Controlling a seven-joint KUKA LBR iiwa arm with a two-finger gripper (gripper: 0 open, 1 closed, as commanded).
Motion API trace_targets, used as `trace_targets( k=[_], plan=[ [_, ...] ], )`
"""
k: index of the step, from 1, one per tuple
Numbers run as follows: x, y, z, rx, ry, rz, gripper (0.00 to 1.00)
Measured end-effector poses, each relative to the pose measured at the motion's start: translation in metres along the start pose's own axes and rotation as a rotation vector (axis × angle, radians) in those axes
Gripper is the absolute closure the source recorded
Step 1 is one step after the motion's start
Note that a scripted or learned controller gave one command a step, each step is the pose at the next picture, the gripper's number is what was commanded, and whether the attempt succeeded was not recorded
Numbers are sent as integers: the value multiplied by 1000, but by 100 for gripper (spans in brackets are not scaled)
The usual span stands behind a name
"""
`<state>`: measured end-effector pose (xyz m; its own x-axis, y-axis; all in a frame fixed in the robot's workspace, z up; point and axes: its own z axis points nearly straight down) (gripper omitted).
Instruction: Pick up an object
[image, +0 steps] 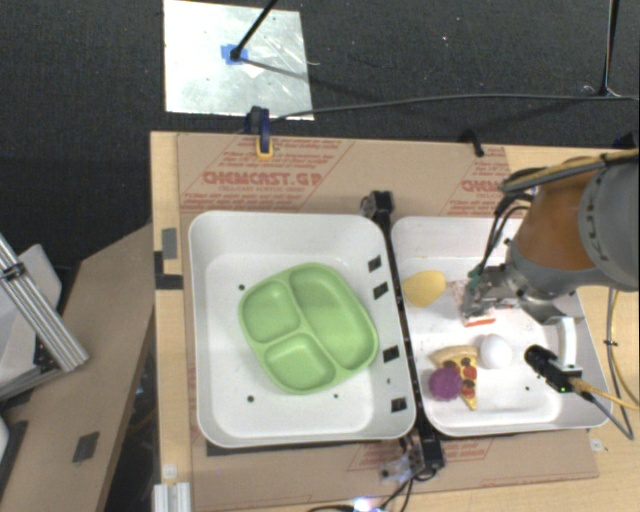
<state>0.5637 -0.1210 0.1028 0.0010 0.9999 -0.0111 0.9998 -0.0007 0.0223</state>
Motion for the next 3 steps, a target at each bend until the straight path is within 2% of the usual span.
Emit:
trace_targets(
  k=[1,3],
  plan=[
    [-3,5,-64,15,10,-5,100],
    [-5,11,-173,14,10,-6,100]
  ],
)
